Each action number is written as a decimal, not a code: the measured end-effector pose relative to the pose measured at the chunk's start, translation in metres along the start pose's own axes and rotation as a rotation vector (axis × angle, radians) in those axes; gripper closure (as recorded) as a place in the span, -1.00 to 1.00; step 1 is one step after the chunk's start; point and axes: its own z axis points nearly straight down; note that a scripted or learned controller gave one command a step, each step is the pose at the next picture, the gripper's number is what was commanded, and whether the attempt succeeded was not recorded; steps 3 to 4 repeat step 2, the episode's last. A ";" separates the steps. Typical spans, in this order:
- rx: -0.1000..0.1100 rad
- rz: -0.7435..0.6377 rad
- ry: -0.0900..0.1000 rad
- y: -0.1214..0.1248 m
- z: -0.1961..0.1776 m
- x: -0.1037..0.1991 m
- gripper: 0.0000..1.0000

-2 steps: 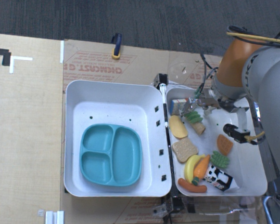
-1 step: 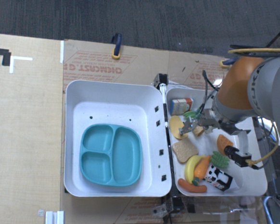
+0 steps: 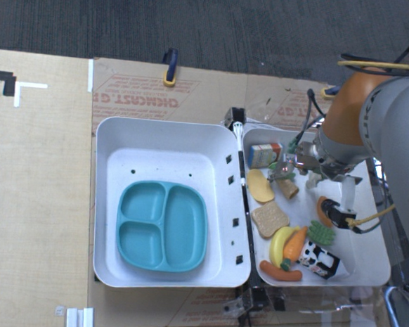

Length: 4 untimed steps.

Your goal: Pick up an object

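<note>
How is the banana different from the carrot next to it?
The banana is yellow and curved, while the carrot is orange and straight. The banana looks thicker; the carrot is slimmer and tapers to one end. The banana lies nearer the bread slice, the carrot nearer the cow-patterned carton. Both are toy foods lying touching in the right bin.

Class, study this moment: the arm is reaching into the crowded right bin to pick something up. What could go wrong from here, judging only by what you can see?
1. The toys lie packed together: the banana, carrot and hot dog touch, so a grab there may catch two or push one aside.
2. The gripper sits near the bin's back corner beside the small carton; it might knock the carton or hit the right bin wall.
3. The bread slice lies flat, so it may slip.
</note>
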 end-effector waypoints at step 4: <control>0.001 -0.198 0.000 -0.034 -0.099 0.042 1.00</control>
